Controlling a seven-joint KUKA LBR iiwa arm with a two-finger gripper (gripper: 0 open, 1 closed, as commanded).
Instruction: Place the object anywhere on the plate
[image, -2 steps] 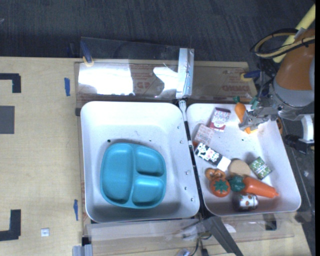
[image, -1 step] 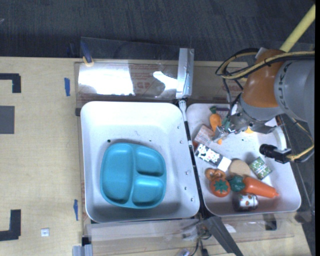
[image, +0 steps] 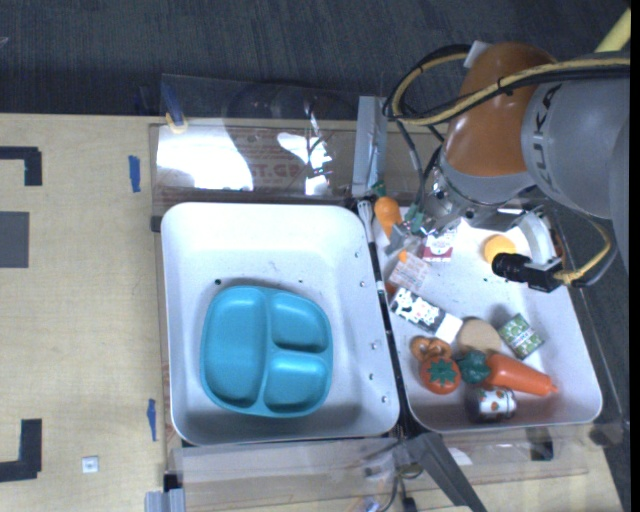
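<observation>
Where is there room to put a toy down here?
The blue plate has three bare sections, and bare white floor rings it in the left bin. The right bin is crowded: the carrot, tomato and other toys cluster along its near side.

The divided turquoise plate (image: 266, 350) looked like smooth moulded plastic with a soft sheen. Both shallow white bins (image: 190, 260) appeared to be matt plastic, the right one (image: 575, 340) lightly speckled. The bench top (image: 70, 330) showed a pale, wood-like matt surface. The clear sheet behind the bins (image: 250, 150) was glossy and threw back bright glare. The arm's grey casing (image: 590, 140) looked satin-smooth, its orange band (image: 495, 110) shinier. The orange toy carrot (image: 520, 375) seemed glossy plastic, though it was small.
</observation>
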